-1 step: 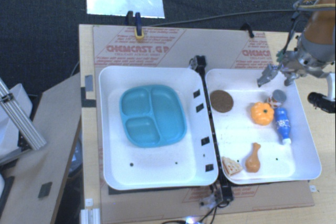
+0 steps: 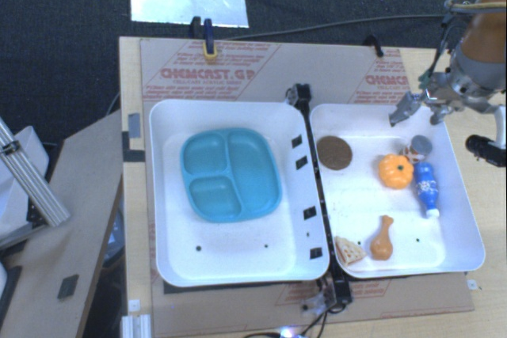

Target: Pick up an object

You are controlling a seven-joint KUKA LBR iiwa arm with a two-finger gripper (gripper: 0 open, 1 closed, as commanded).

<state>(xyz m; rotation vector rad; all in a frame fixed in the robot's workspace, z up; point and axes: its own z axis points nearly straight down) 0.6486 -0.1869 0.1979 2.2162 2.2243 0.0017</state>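
Orange pumpkin (image 2: 395, 171) near right bin's (image 2: 364, 202) far right corner, divided blue tray (image 2: 231, 174) in left bin (image 2: 170, 241); gripper (image 2: 417, 110) spread wide, holding nothing.

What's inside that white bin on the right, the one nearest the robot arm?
The right bin holds a brown disc, an orange pumpkin, a blue bottle, a drumstick and a sandwich wedge. A small grey thing is partly hidden behind the pumpkin.

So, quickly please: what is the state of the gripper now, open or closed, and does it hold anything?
Gripper: open, holding nothing, above the far edge of the right bin.
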